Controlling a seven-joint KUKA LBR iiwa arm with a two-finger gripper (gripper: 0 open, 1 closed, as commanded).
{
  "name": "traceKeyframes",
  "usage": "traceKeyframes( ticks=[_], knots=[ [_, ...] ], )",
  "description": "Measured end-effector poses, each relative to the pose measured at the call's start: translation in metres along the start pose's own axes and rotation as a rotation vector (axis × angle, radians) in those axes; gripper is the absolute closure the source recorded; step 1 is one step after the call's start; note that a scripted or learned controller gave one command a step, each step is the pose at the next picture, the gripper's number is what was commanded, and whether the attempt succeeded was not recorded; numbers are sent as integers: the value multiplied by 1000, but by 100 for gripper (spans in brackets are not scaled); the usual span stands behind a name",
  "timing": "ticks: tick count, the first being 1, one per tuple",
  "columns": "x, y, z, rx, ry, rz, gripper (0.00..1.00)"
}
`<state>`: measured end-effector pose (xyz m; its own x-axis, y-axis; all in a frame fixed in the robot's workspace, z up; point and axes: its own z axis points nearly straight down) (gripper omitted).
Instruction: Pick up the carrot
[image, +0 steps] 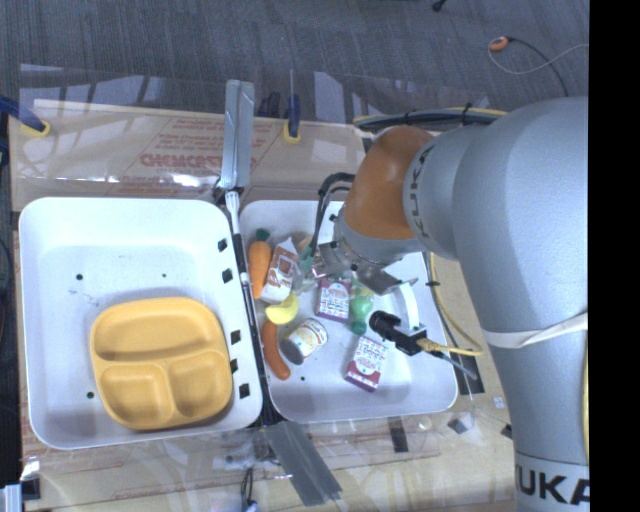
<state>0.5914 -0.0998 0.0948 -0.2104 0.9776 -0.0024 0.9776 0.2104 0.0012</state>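
The carrot (259, 270), orange with a small green top, lies lengthwise along the left wall of the right bin (430, 395), pointing toward the front. The gripper (325, 262) hangs below the arm's orange band over the middle of that bin, above a cluster of small cartons. It sits a short way right of the carrot, with a carton (282, 270) between them. The wrist hides most of the gripper.
Also in the right bin are a yellow banana-like piece (283, 309), a small can (305, 338), a reddish-orange stick (274, 352), a green item (360, 309) and red-and-white cartons (368, 362). The left bin (60, 230) holds a yellow divided tray (160, 360). The grey arm covers the right side.
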Motion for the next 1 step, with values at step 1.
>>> traceKeyframes(
  ticks=[1],
  knots=[
    [20,4,-98,3,3,161,100]
  ],
)
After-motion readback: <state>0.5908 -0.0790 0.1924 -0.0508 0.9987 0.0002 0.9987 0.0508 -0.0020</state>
